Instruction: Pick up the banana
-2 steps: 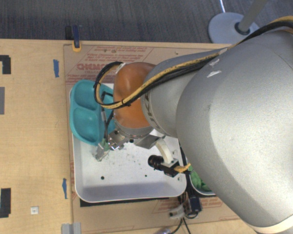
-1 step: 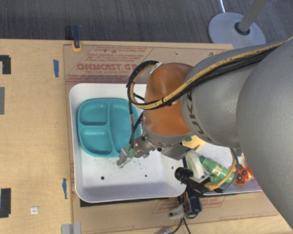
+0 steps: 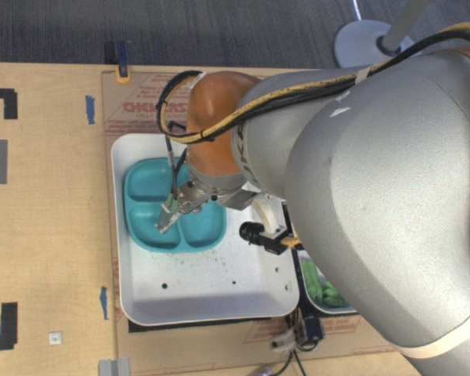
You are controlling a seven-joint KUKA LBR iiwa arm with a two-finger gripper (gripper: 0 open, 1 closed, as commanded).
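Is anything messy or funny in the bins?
Nothing looks spilled or broken. The teal divided plastic plate lies flat in the shallow white bin, the tool over it. Tiny dark specks dot the bin's floor.

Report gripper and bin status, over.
Gripper over teal divided plate in left bin. Banana position: cannot tell. Arm covers most of right bin; green item inside it.

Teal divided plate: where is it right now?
In the camera view, the teal divided plate lies in the upper left of the white bin on the view's left, with the hand over its middle.
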